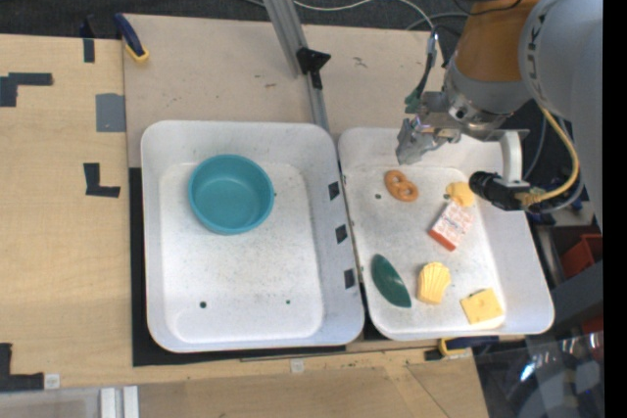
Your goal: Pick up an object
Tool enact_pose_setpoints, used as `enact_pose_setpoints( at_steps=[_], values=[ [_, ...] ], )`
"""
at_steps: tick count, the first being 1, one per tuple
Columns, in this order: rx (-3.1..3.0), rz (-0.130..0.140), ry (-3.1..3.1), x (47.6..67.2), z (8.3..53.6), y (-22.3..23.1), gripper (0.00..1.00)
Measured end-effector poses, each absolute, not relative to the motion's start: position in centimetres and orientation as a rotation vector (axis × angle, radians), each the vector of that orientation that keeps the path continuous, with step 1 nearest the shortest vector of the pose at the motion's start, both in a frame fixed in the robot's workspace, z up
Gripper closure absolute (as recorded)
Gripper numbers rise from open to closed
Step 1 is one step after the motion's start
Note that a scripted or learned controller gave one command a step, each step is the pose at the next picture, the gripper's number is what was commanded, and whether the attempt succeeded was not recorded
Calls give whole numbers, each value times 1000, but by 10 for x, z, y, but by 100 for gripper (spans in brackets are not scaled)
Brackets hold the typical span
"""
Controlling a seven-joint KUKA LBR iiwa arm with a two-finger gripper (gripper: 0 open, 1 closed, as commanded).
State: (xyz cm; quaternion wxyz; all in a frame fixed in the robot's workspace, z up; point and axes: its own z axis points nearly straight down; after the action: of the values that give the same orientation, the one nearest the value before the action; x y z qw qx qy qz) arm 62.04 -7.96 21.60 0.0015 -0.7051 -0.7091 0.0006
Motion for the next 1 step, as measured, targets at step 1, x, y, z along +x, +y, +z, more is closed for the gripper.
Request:
enact_pose_setpoints(
  at_steps=[1],
  values=[
    [-2211, 0, -2228, 623, 214, -20, 100]
  ],
)
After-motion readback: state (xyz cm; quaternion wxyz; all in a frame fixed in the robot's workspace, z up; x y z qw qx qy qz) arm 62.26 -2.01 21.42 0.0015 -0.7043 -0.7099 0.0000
